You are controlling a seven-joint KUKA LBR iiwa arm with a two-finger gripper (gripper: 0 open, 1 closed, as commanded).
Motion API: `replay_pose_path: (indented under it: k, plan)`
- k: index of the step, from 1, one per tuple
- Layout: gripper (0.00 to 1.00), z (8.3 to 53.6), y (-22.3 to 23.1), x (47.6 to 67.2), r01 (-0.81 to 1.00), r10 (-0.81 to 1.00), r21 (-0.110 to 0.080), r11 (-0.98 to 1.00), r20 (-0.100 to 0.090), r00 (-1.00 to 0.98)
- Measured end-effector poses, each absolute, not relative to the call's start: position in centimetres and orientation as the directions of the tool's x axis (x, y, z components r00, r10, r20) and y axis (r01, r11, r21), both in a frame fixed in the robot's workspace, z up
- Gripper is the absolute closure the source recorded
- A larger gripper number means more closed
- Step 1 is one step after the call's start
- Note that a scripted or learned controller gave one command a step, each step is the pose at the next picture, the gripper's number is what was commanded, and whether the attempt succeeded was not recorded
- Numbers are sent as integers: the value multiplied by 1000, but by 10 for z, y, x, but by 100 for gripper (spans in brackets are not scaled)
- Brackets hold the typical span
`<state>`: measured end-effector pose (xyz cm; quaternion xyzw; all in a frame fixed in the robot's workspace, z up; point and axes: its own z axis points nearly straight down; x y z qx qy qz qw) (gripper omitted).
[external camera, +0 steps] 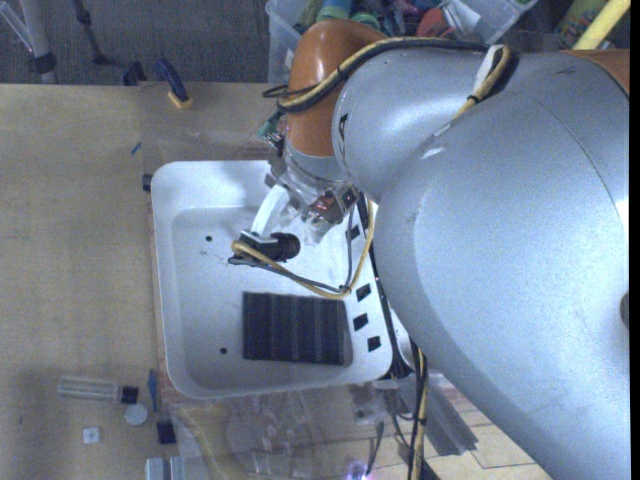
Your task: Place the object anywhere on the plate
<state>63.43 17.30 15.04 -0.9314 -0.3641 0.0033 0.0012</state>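
We start at the gripper [302,206]. It hangs over the back part of the white bin [205,298]. We cannot tell if it is open or closed, because the wrist is in the way. Closer to us, a black block [293,328] with ridges lies flat on the bin floor, apart from the gripper. We think this is the thing to move, so the pick-up step is not yet done. Next the gripper needs to go over the block, come down and pinch it by its sides. The big grey arm [500,228] covers the right side, so the plate may be under there.
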Motion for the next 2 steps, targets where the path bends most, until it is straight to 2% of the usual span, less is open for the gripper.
replay_pose_path:
  k: [1,2]
  plan:
    - [100,183,227,649,998,998,2,-69,1,69]
    - [100,221,212,667,900,900,4,436,0,-436]
